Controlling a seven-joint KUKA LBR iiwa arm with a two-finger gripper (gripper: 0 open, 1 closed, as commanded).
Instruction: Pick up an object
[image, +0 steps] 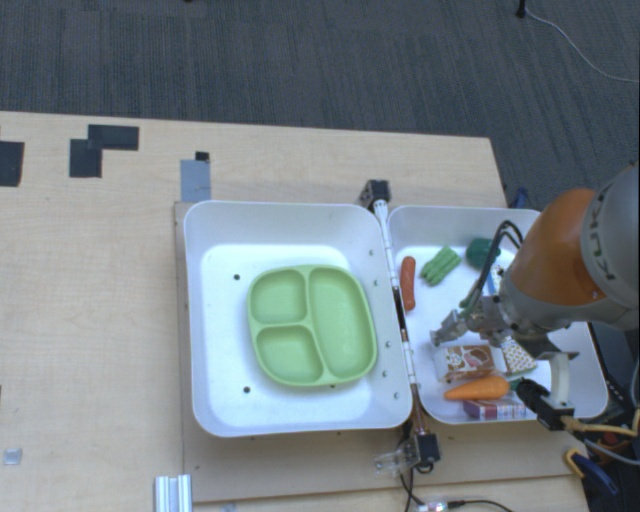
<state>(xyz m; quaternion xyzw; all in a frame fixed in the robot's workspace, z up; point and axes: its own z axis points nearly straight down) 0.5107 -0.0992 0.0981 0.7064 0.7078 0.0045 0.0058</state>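
Note:
The right bin (430, 225) holds several small items. A red sausage (407, 282) lies along its left wall. At the back are a light green pea pod (440, 265) and a dark green piece (479, 250). An orange carrot (478, 389) lies near the front, just behind a purple and white packet (497, 410). A brown and white printed carton (468, 358) sits just behind the carrot. My gripper (468, 325) hangs low over the middle of this bin, right above the carton's back edge. The wrist and orange band (555, 262) hide the bin's right part.
The left bin (215, 330) bears a light green three-compartment plate (312, 325) at its middle. A ridge (392, 290) divides the two bins. Wooden bench surface extends to the left, with dark markers at the far left. Cables lie at the front right corner.

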